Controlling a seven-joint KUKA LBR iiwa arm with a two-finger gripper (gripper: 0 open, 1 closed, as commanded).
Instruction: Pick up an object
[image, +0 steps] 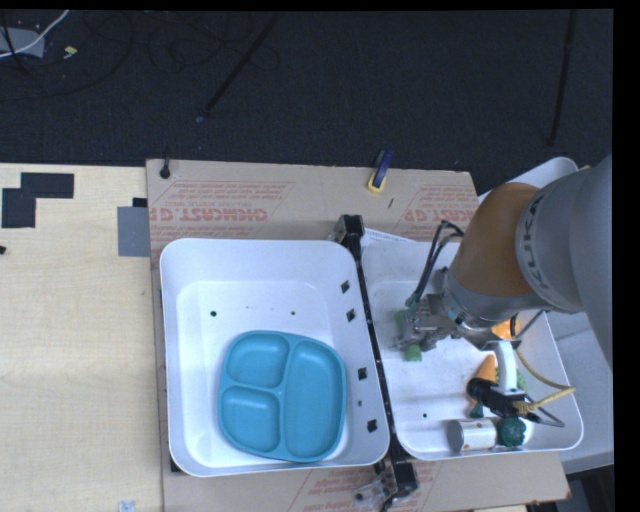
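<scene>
The grey arm (540, 250) is reaching in from the right edge of the frame and hanging over the right bin (432, 392), its bulk covering much of that bin's upper right part. The gripper (418, 325) is sitting low near the bin's left wall, too small and dark to tell whether it is wide or narrow. A small green object (411, 349) is lying just beside it; contact cannot be judged. In the bin's lower right, a grey cylinder (470, 435) and a dark green round thing (513, 432) are lying together, and an orange piece (484, 366) is showing half hidden. A blue divided plate (283, 395) is resting in the left bin (200, 290).
</scene>
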